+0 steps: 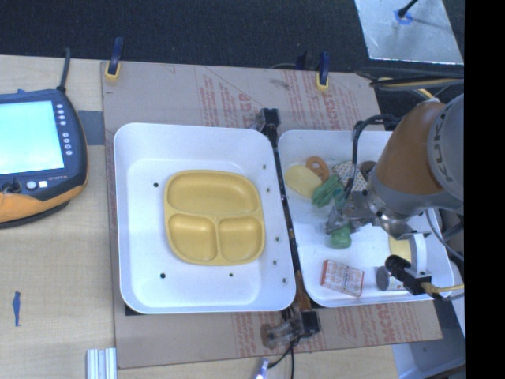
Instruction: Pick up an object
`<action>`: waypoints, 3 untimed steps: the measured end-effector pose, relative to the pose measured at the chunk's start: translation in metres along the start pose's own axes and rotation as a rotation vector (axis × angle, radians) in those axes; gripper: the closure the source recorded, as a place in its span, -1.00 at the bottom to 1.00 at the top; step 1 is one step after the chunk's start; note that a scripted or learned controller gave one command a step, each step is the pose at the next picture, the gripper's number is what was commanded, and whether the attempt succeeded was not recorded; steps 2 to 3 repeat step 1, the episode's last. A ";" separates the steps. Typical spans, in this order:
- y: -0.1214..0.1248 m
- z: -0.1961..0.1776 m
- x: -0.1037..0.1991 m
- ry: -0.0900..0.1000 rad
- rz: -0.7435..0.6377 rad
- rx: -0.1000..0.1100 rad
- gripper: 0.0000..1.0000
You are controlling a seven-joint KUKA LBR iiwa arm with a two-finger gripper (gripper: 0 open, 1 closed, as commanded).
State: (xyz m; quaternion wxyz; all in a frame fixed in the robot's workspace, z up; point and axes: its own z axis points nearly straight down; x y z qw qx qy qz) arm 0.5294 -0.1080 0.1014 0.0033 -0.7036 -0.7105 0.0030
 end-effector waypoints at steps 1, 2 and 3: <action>0.032 -0.091 0.060 0.001 0.005 -0.006 1.00; 0.032 -0.091 0.060 0.001 0.005 -0.006 1.00; 0.032 -0.091 0.060 0.001 0.005 -0.006 1.00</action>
